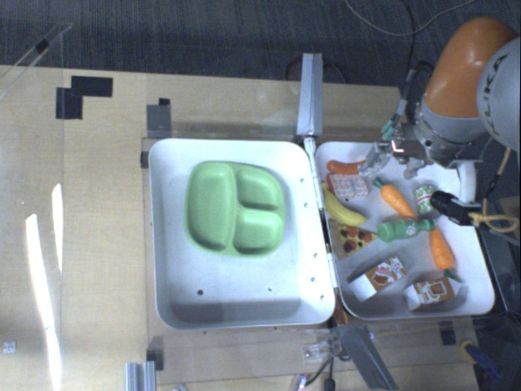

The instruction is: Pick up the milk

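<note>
The wooden bench (98, 243) is carrying two shallow white bins side by side. The left bin (171, 300) is holding a green sectioned plate (236, 207), which is sitting toward the bin's 11 o'clock area. The right bin (487, 300) is holding a scatter of toy groceries. The grey arm with its orange band (468, 63) is reaching in from 2 o'clock, and its gripper (396, 155) is hovering over the right bin's 12 o'clock edge; I cannot tell how its fingertips are set, and nothing is showing between them.

Two cartons are lying near the right bin's 6 o'clock edge. The milk carton (381, 277), white with red print, is lying on its side with its long axis running from 8 o'clock to 2 o'clock, the paler end pointing toward 8 o'clock. Just beside it at 4 o'clock, a brown-printed carton (430, 293) is lying at a similar slant. A green bottle (404, 230) is lying across the bin's middle, a yellow banana (342, 210) is lying along the left wall, and two orange carrots (397, 201) (440, 249) are lying on either side of the bottle. A small pink-and-white packet (350, 187) is sitting at 11 o'clock, well apart from the milk carton
</note>
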### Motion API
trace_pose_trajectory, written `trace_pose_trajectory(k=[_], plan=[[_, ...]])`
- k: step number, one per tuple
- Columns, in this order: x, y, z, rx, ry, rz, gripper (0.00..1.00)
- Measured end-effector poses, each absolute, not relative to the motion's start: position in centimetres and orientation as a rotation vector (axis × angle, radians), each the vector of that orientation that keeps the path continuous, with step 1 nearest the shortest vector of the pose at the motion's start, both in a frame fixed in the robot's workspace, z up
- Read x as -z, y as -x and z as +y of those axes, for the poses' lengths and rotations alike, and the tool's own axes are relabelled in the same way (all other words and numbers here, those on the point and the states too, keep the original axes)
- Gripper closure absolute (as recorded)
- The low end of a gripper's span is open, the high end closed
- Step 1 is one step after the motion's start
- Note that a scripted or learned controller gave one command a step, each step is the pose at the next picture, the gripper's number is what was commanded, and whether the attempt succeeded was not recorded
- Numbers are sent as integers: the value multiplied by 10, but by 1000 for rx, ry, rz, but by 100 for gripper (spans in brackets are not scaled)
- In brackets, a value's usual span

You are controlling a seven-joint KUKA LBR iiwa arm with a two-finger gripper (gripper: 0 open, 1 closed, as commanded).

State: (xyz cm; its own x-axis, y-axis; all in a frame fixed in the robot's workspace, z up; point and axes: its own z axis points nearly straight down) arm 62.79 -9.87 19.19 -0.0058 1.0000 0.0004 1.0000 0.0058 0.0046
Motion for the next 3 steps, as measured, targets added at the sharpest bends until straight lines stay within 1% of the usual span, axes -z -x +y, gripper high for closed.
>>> trace_pose_trajectory(k=[1, 2, 3], plan=[[-108, -598, -98, -26, -1954, 2432, 0], [-86, -662, -107, 4, -1831, 2561, 0], [-86, -663, -107, 1, -1828, 2558, 0]])
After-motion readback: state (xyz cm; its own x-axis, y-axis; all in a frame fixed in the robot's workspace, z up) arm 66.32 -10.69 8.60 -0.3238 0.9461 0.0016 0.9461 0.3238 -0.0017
